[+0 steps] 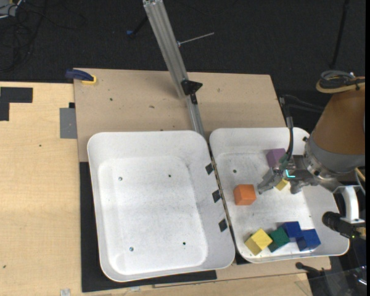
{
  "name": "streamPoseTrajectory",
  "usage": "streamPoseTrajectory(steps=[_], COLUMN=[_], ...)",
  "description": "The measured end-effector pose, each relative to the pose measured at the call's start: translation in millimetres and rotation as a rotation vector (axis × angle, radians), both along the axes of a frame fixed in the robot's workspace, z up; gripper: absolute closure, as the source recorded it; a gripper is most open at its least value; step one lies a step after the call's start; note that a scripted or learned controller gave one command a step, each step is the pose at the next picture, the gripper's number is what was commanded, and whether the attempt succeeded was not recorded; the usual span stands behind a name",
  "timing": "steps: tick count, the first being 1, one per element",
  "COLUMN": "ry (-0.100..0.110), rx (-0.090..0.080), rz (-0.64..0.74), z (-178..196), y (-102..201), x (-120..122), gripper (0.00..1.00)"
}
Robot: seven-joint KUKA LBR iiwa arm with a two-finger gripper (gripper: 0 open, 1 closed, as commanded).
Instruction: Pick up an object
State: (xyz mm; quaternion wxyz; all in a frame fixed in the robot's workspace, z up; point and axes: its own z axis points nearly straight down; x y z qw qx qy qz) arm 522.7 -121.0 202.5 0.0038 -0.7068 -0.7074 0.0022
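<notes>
Arm [336, 128] comes in from the right, orange band above the wrist, wrist over the right bin [234, 142]. Claw [282, 182] is down low in the right bin's upper right part. Cannot tell its state, the tips blur into small parts around a cyan light.

Small yellow block [282, 185] sits right at the claw tips, touching or just under them. Cannot tell if it is gripped or only lying on the bin floor. Purple block [275, 157] is just above the claw, near the bin's back wall. Orange cube [245, 195] lies left of the claw, apart from it, flat on the bin floor.

Near the front rim of the right bin there is a cluster: yellow cube [258, 242] leftmost, green block [278, 237] touching it on the right, then two blue blocks [300, 235] touching each other.

Left bin [102, 147] sits beside the right one, edges touching, black clips along the seam. Both bins rest on the table [135, 100]. A slanted aluminium bar [168, 45] rises from behind the seam toward the top of the view.
</notes>
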Motion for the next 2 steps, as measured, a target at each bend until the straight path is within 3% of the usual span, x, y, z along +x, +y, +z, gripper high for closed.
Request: streamPoseTrajectory(steps=[1, 2], ry=[-0.005, 0.000], rx=[-0.001, 0.000], rz=[-0.004, -0.002], z=[2, -45], y=[-1, -3], x=[1, 8], gripper=[0.00, 0.00])
